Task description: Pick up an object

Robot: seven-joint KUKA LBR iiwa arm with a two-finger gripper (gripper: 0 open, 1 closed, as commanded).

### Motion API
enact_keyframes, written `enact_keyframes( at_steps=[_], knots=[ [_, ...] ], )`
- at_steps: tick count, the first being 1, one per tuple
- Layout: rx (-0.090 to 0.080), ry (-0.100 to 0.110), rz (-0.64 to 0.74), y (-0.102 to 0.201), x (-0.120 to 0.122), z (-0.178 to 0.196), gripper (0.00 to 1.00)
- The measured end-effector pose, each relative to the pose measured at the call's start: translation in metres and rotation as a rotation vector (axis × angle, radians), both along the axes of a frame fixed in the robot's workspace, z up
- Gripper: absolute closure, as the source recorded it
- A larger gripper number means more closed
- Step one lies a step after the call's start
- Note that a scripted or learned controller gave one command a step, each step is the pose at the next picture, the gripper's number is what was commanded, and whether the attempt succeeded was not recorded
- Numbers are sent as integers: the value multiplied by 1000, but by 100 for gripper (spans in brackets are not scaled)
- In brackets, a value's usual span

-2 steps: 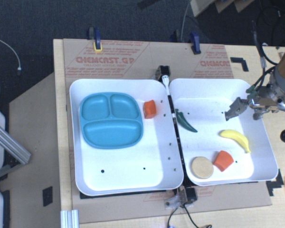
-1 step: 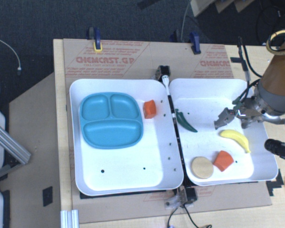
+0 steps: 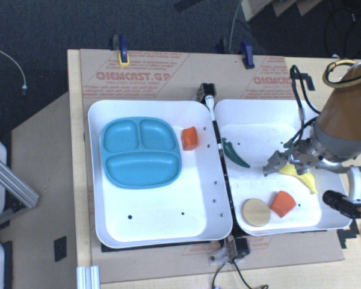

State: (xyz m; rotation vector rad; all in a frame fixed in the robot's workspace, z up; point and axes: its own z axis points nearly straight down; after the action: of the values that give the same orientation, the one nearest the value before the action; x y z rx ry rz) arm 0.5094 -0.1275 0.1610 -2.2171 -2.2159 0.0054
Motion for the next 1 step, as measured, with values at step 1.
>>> enact_keyframes(
  at_steps=[1],
  knots=[
    [0,1,0,1,2,-63,0]
  ],
)
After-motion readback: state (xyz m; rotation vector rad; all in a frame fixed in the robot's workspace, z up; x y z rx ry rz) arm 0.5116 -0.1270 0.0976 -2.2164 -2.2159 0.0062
